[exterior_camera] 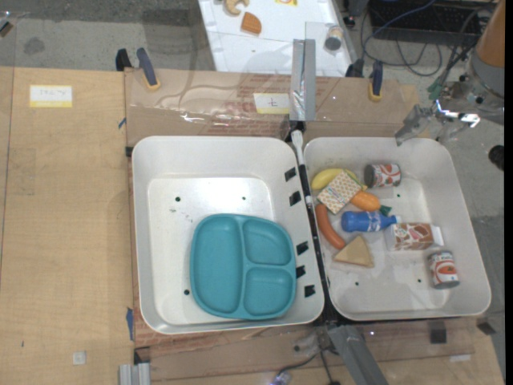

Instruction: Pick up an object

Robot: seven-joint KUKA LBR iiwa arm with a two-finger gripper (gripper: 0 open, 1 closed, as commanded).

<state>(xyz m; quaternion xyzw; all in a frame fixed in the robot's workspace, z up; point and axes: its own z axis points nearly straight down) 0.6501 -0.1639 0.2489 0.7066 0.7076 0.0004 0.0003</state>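
While the objects are sitting untouched in the right bin (469, 215), I am reading them off from the gripper (437, 119), which is hanging over the bench just past that bin's far right corner. Nearest below and to the left of it a small red and white can (383, 175) is lying on its side. Further left a banana (325, 178) is touching a checkered packet (339, 191), with an orange carrot-like piece (365, 201) just below them. Under that a blue bottle (367, 221) is lying flat, a red sausage (329, 226) is slanting beside it, and a tan wedge (355, 253) is resting just below. Almost straight down from the gripper a red and white carton (414, 236) is lying flat, and a second small can (443, 269) is sitting beyond it, furthest down. I cannot tell how the gripper is set; nothing is showing in it. Far left, in the left bin (152, 215), a teal divided plate (243, 266) is lying flat.
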